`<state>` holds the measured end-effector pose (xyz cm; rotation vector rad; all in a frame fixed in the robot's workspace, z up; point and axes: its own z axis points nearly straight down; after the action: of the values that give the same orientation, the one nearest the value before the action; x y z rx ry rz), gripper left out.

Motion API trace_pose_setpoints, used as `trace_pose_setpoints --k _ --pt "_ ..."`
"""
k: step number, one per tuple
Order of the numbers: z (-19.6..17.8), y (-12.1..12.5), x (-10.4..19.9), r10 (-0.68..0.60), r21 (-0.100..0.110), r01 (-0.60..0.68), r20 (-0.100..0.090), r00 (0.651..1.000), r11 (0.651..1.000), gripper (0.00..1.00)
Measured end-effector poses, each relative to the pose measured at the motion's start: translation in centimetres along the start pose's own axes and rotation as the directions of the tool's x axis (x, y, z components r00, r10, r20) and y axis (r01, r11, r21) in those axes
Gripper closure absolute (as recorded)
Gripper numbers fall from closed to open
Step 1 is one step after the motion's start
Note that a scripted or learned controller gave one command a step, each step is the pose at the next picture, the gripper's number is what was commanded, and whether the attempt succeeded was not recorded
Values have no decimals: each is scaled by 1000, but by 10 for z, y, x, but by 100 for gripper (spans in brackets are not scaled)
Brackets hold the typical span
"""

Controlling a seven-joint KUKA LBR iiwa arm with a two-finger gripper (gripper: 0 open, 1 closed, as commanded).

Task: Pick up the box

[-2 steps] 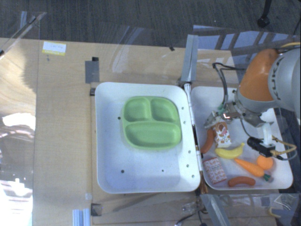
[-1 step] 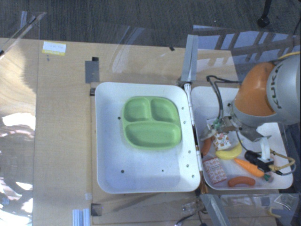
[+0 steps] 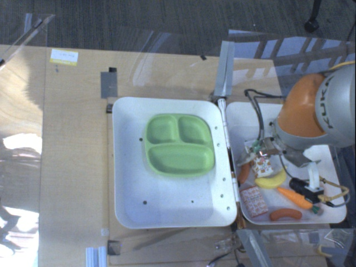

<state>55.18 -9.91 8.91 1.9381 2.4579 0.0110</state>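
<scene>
From where I stand, the arm (image 3: 303, 113) leans in over the right bin (image 3: 245, 107), and its gripper (image 3: 260, 153) hangs low inside that bin, toward the bin's left half. The wrist and cables crowd it, so I cannot tell whether it is open or closed.

The box (image 3: 253, 200), red and white with a busy print, lies flat on the bin floor. It is nearer to me than the gripper and a touch to its left as the camera sees it, close to the bin's front left corner. It sits apart from the gripper and nothing grips it.

Right under the gripper is a small patterned packet (image 3: 261, 164). It looks to be touching the gripper, though I cannot say that it is held. A yellow banana (image 3: 271, 181) lies just in front of the gripper, between it and the box. A reddish-orange piece (image 3: 243, 173) lies just to the gripper's left, by the bin wall.

Further toward me and to the gripper's right, a carrot (image 3: 293, 197) lies aslant. A sausage (image 3: 285, 214) rests beyond it, against the front wall.

Well off to the gripper's left, across the divider, the left bin (image 3: 128, 166) bears a green divided plate (image 3: 179, 146).
</scene>
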Motion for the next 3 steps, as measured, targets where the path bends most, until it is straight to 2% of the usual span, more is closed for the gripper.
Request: trace_pose_setpoints --k 1,2,3 --pt "-12 3 0 -2 -7 2 3 1000 1000 100" --pt "-12 3 0 -2 -7 2 3 1000 1000 0" --pt "-1 18 3 32 -4 -32 3 999 999 0"
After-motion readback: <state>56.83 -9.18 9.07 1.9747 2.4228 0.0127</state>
